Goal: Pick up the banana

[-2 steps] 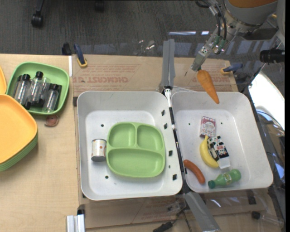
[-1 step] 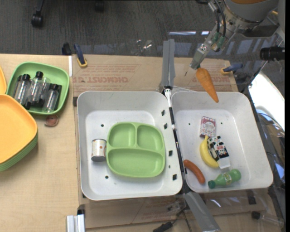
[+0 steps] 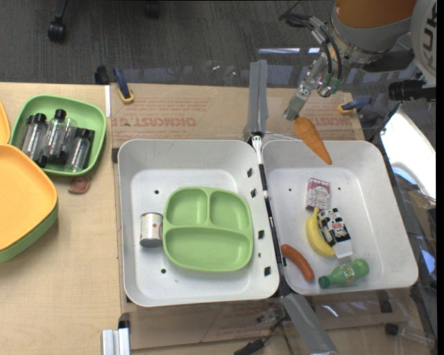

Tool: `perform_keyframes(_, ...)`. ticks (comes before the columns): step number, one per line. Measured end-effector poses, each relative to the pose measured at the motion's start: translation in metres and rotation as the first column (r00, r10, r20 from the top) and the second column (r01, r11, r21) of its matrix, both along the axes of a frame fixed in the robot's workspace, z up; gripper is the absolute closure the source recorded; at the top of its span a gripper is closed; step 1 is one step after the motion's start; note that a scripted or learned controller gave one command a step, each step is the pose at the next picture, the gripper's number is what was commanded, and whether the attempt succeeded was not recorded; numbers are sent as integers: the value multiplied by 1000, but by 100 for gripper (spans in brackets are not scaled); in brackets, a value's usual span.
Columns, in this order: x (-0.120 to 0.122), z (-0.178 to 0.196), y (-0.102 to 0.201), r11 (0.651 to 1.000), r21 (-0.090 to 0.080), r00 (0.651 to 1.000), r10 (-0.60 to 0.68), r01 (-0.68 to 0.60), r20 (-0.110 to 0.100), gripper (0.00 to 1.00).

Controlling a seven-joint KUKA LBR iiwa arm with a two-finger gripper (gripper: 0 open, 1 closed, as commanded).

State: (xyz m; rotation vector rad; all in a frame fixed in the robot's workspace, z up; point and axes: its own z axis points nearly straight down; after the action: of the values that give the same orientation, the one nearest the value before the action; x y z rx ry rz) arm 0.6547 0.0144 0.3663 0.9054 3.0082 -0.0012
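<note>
The gripper [image 3: 300, 105] hangs behind the bins, finger state unclear, while the banana [image 3: 318, 236] lies beside a black-and-white carton [image 3: 338, 227], print unreadable.

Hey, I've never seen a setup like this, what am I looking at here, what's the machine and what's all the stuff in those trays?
One camera looks down at a slant on a bench with two white bins. The grey and orange robot arm reaches in from the right; its gripper hangs just above a carrot on the right bin's far rim. That bin holds the banana it should pick up, a small black and white toy, a packet, a sausage and a green bottle. The left bin holds a green divided plate and a small can.
</note>
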Motion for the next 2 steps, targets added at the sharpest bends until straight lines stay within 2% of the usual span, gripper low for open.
perform_keyframes(1, -77, 44, -85, 1000, -1, 1000, 24, -24, 1, 100)
perform_keyframes(2, -15, -16, -62, 974, 1, 974, 228, -228, 1, 100)
